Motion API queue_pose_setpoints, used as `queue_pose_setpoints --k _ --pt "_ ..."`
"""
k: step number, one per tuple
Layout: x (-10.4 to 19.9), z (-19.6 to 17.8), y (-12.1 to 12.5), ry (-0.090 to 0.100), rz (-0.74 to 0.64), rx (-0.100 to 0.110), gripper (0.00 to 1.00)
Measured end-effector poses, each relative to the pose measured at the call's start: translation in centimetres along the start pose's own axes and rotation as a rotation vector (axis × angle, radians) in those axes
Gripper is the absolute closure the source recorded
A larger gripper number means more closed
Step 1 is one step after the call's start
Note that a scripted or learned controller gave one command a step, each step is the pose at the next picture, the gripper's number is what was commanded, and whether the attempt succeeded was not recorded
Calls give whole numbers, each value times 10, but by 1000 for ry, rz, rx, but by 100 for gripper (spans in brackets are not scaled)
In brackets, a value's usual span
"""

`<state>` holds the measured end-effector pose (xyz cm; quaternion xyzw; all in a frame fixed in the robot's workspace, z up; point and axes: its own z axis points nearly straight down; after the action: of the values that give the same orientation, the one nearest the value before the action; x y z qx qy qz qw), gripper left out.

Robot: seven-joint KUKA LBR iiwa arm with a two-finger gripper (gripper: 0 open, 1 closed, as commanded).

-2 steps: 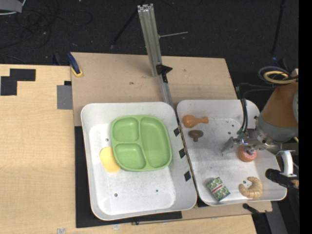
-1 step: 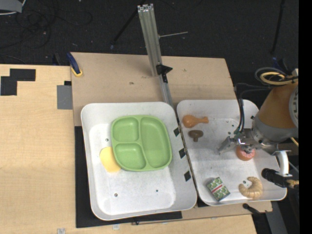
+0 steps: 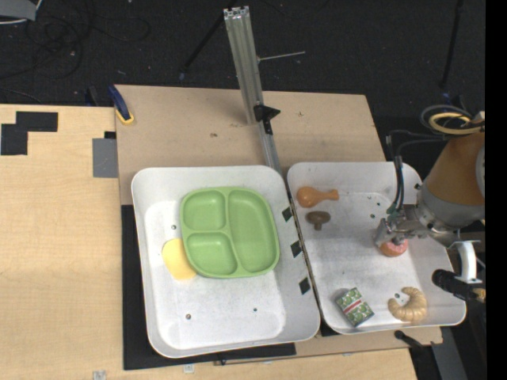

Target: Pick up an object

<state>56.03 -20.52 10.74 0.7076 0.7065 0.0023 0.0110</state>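
Observation:
My gripper (image 3: 393, 237) is low over the right bin (image 3: 348, 236), at its right side. Right under its fingers lies a small pink and red round object (image 3: 394, 248), touching or nearly touching them. An orange drumstick-shaped toy (image 3: 316, 195) lies at the bin's upper left, with a small brown mushroom-like piece (image 3: 318, 219) just below it. A green and white box (image 3: 353, 306) rests near the front edge, and a tan croissant (image 3: 409, 304) sits at the front right corner.
The left bin (image 3: 158, 307) holds a green divided plate (image 3: 230, 232) and a yellow lemon-like object (image 3: 177, 260) tucked at the plate's left edge. A metal post (image 3: 247, 70) rises behind the bins. The arm's orange band (image 3: 455, 172) sits at the right.

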Motion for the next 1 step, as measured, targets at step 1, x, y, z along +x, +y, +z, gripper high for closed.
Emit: queue_pose_setpoints --k 1 --pt "-2 -46 10 12 -2 17 100"
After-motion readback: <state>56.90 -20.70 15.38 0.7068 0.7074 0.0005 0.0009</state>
